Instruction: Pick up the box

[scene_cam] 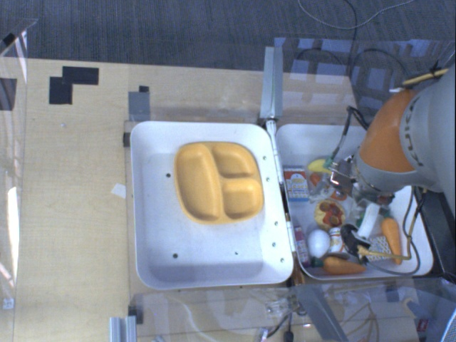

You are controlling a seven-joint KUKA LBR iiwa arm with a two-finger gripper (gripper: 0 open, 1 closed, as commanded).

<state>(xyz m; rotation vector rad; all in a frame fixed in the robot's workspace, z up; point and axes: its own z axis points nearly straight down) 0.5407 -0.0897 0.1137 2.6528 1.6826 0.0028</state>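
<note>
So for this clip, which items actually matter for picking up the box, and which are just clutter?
Belongs to the job:
- box, at the right bin's left wall
- gripper, over the right bin

Just lying about:
- yellow tray in the left bin
- white egg
- two carrots
- yellow piece

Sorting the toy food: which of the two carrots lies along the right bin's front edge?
The carrot lying crosswise beside the white egg; the other carrot points lengthwise, nearer the right wall.
</note>
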